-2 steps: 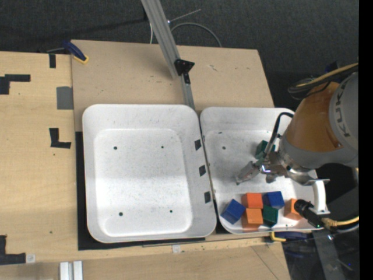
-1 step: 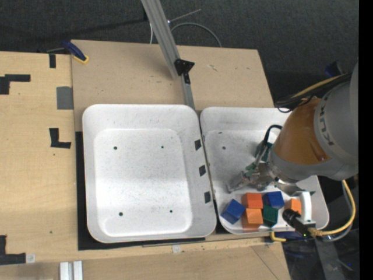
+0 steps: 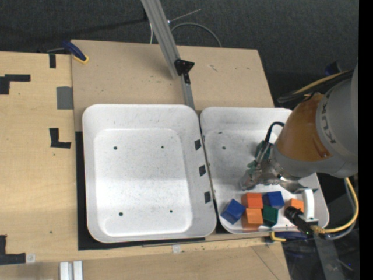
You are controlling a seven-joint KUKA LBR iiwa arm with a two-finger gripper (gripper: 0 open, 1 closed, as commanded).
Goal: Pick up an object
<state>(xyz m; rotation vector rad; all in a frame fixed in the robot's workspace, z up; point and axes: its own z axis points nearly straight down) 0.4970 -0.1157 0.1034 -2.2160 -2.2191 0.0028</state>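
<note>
- Blocks cluster at right bin [image 3: 233, 121] near edge: blue block [image 3: 233, 210], orange block [image 3: 254, 200], second orange block [image 3: 253, 216], second blue block [image 3: 274, 199], green block [image 3: 270, 216], small orange piece [image 3: 296, 204].
- Jaws [image 3: 254, 178] low in right bin, just above the orange block; open or closed, cannot tell.
- Grey arm [image 3: 341, 127], orange band [image 3: 303, 134], reaches in from right.
- Left bin [image 3: 93, 121] sits beside right bin on desk [image 3: 35, 174].

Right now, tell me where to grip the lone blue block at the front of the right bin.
Grip the blue block across its left and right faces, coming straight down. It sits apart from the orange block, with bare bin floor to its left. Its far-right side is tighter; I judge that workable.
</note>
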